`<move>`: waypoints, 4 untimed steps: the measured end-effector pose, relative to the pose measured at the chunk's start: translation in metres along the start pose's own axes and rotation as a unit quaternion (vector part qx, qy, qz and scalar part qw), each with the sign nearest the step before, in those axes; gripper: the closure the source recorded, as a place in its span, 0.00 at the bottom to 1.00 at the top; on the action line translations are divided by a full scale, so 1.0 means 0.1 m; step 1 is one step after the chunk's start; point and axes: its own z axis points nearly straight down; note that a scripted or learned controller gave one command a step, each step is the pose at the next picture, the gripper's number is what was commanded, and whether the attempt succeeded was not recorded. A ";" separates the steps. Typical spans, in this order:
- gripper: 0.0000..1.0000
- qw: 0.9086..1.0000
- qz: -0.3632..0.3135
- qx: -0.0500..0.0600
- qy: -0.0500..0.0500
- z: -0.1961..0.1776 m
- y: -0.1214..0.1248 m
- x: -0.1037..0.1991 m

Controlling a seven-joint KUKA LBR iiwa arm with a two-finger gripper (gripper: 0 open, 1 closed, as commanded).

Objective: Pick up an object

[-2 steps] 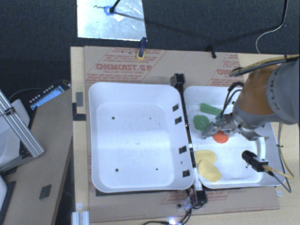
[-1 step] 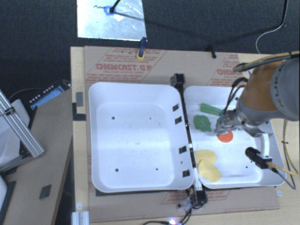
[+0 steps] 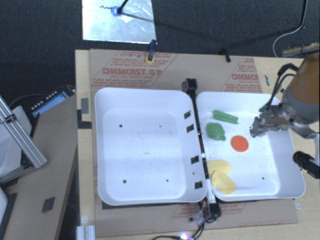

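Observation:
The right bin (image 3: 285, 184) holds several small objects. A long green piece (image 3: 225, 117) lies near its back, and a rounder green piece (image 3: 216, 131) sits just in front of it by the left wall. A flat orange-red disc (image 3: 240, 143) rests in the middle. Two yellow pieces (image 3: 220, 176) lie together at the front left. My gripper (image 3: 256, 128) hangs over the right half of this bin, just right of and above the orange-red disc. Nothing shows between its fingers.
The left bin (image 3: 145, 144) sits beside the right one, with black clips (image 3: 192, 129) along the shared divider. Both bins rest on a cardboard sheet (image 3: 130, 69). A shiny metal plate (image 3: 117, 14) lies behind the bench.

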 end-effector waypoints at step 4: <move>1.00 1.000 -0.001 0.003 0.000 -2.77 1.37 2.09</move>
